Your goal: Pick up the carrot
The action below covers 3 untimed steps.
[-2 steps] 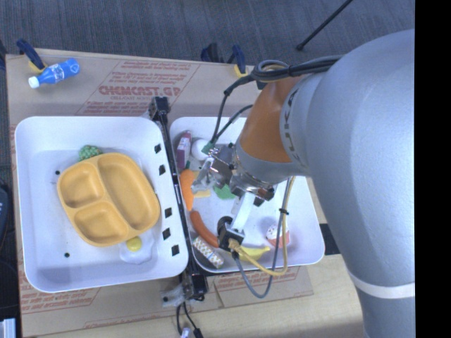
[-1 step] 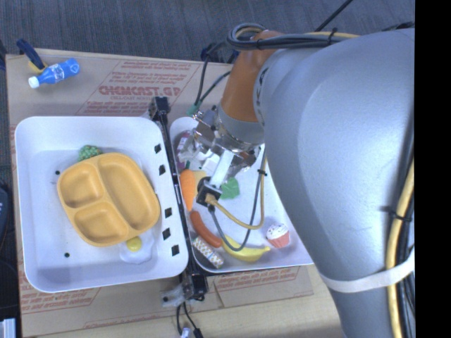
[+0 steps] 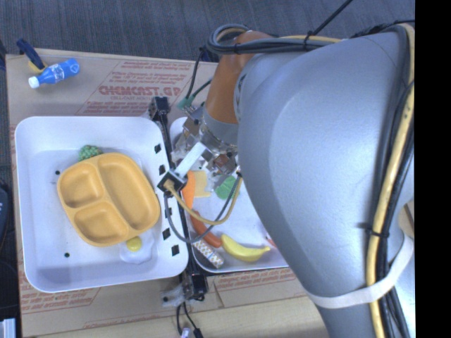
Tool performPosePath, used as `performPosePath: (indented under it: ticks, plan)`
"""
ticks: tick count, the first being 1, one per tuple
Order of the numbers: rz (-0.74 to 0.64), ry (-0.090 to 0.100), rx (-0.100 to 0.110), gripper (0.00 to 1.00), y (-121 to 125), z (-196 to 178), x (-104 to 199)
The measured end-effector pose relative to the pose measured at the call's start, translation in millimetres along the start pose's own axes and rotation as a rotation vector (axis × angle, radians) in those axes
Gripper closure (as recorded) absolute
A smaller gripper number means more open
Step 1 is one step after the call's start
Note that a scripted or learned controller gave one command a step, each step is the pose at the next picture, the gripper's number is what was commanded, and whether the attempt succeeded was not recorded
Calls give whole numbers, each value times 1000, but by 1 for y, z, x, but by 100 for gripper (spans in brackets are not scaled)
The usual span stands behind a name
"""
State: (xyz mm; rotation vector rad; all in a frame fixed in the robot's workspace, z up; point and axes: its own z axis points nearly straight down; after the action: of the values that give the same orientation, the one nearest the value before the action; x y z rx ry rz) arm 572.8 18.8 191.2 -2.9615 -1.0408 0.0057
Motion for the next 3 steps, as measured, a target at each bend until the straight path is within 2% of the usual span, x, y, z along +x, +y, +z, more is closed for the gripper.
performPosePath:
  ticks: [1,2,3]
  plan:
    - [392,-2,4,0,22,-3,-45]
    - [468,-3,4,0,-18,1,-45]
    - [470,0,1,0,-24,0,-25]
